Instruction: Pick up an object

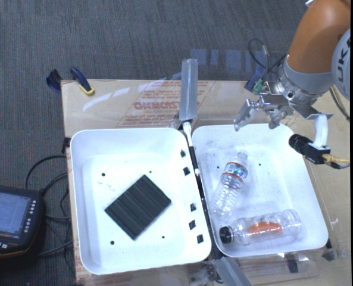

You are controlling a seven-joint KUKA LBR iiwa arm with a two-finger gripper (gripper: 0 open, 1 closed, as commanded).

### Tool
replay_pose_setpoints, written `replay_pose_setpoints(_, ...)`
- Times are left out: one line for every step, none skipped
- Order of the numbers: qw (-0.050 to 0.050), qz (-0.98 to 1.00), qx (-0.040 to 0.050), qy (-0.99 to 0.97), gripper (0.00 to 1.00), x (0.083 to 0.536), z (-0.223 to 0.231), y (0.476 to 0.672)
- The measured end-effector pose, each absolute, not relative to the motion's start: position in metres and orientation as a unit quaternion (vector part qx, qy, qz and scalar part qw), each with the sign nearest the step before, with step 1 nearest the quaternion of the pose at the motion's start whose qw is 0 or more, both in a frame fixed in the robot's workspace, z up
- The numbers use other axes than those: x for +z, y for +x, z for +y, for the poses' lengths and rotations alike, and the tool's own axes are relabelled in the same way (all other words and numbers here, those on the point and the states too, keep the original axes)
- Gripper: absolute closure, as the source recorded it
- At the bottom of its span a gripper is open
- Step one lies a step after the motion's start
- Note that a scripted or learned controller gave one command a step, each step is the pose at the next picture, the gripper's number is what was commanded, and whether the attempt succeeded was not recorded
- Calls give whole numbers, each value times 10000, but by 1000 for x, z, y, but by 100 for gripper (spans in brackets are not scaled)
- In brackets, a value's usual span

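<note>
My gripper (pixel 256 119) hangs above the back edge of the right bin (pixel 301 177), its two fingers spread apart with nothing between them. Below it in that bin lies a small clear water bottle (pixel 230 183) with a blue label, tilted on its side. Nearer the front rests a larger clear bottle (pixel 262 226) with a black cap and something orange inside. A dark ribbed square pad (pixel 138 206) lies flat in the left bin (pixel 87 159).
A metal divider bar (pixel 188 94) stands upright between the bins at the back. Blue and yellow clamps (pixel 75 81) grip the bench's far left corner. A teach pendant (pixel 9 216) rests on the floor at left.
</note>
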State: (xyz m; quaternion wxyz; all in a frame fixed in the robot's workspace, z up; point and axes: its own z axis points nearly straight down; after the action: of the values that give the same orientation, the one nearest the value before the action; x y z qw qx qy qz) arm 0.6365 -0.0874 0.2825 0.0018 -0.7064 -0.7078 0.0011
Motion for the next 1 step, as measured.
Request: replay_pose_setpoints(31, -7599, 14, -6501, 0, 108, -86, 587)
